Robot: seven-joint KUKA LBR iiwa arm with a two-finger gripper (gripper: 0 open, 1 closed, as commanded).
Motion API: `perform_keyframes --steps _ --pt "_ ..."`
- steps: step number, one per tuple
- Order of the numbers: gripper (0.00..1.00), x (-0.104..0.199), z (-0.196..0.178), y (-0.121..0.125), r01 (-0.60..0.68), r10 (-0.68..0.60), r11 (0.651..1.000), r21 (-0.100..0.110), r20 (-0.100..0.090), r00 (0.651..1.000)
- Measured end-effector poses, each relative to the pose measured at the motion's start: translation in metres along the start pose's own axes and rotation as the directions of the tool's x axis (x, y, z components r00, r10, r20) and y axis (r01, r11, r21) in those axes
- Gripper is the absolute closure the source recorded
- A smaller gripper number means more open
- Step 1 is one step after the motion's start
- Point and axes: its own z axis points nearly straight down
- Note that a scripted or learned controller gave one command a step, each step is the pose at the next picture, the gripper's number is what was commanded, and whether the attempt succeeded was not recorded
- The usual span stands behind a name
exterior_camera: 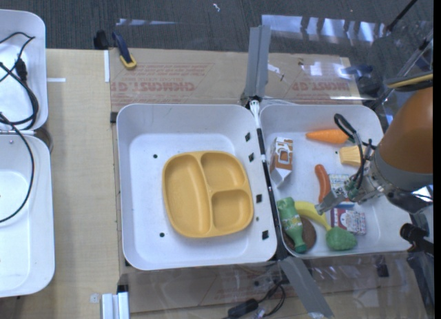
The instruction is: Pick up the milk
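The pincer (339,197) hangs low over the right bin's (386,242) clutter, apart from the milk (282,159); its opening cannot be told.

The arm (413,138) is cut off at the right edge.

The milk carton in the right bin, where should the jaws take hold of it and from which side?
Judging by its pose, across the narrow body of the milk carton, coming from straight above. It lies on its side by the right bin's left wall, so jaws likely fit best on its top and bottom edges, away from the wall.
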Motion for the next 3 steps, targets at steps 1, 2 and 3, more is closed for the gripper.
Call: perform_keyframes --steps 1,2,3 --pt "0.00 0.041 -0.045 0.117 -0.029 0.029 1.000 -0.001 0.002 1.000" --pt "0.00 0.111 -0.045 0.151 0.086 -0.086 0.996 -0.002 0.003 0.996" --pt "0.00 0.044 -0.045 0.081 0.191 -0.191 0.982 0.000 0.002 0.982"
